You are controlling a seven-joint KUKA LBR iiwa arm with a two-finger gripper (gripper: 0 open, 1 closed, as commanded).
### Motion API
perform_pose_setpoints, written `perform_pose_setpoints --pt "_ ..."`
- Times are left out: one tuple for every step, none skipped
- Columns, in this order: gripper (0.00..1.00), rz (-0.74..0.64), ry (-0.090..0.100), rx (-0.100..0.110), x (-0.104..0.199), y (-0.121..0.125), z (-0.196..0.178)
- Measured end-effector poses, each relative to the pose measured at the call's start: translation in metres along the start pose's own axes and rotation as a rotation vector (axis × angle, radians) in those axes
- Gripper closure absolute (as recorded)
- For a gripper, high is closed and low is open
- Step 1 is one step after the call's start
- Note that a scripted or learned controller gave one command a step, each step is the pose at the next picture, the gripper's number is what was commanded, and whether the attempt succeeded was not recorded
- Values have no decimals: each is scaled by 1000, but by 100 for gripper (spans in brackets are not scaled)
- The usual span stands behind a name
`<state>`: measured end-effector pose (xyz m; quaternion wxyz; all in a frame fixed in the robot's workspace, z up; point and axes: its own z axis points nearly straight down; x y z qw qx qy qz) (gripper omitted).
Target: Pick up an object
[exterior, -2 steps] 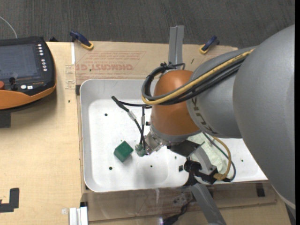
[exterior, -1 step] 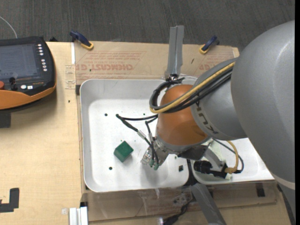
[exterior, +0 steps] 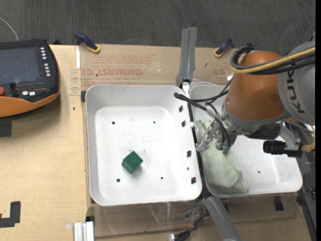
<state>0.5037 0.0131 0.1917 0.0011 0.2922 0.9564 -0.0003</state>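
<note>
- Rig: 1 arm [exterior: 261, 84] reaching in from the right, wrist positioned low over the left part of the right bin [exterior: 281, 182].
- Gripper [exterior: 214, 140]: metallic fingers pointing down at the pale green cloth [exterior: 220, 167]; fingertips at or just above the cloth surface near its upper left portion.
- Gripper state: fingers apparently set at a narrow gap, with a small dark-green shape visible close to the tips; not clear whether that shape is a held item, part of the tool, or an item lying on the cloth. No object confirmed between the fingers.
- Candidate 1: pale green cloth, crumpled, lying along the left wall of the right bin and extending toward its front edge.
- Candidate 2: green block [exterior: 132, 162], lying alone in the left bin [exterior: 95, 134], toward the front left of the floor, well apart from the gripper and separated from it by both bin walls.
- Step in hand (judgement): descent or closing phase of a grasp attempt on the cloth; lift not yet begun.
- Next move (judgement): close fully on a fold of cloth, then raise straight up, keeping clear of the shared bin wall just beside the fingers.
- Risk (judgement): soft fabric liable to slip from a shallow pinch; verify hold once raised.
- Nearby, not involved: teach pendant [exterior: 25, 77] at the left of the bench.
</note>
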Motion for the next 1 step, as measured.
perform_pose_setpoints --pt "100 288 3 2 27 -7 1"
